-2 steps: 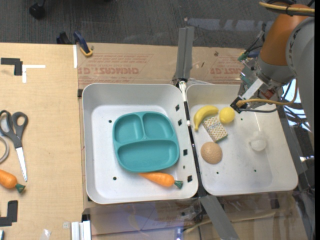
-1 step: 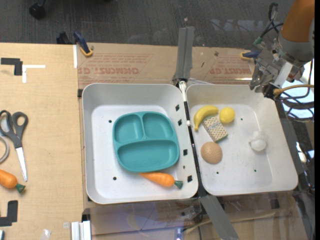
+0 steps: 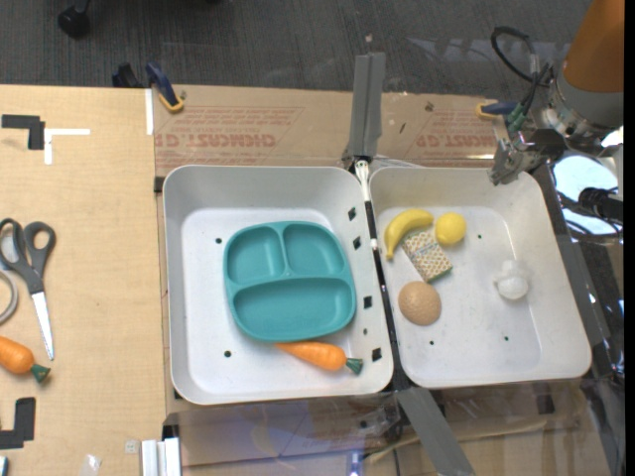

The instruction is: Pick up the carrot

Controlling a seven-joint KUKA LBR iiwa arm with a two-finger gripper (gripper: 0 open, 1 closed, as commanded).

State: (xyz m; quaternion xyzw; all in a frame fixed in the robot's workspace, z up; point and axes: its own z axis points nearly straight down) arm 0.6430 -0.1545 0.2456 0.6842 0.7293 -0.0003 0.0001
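Note:
An orange carrot (image 3: 316, 355) with a green stem end lies in the left bin (image 3: 189, 296), near its front wall, just below the teal divided plate (image 3: 290, 281). A second carrot (image 3: 15, 357) rests on the wooden bench at the far left. My gripper (image 3: 508, 162) hangs over the back right corner of the right bin (image 3: 556, 345), far from both carrots, with nothing visibly in it.
The right bin holds a banana (image 3: 405, 228), a yellow lemon (image 3: 450, 228), a patterned block (image 3: 429, 256), a brown round item (image 3: 420, 302) and a small white object (image 3: 512, 284). Scissors (image 3: 30, 266) lie on the bench at left. A grey post (image 3: 367, 107) stands behind the bins.

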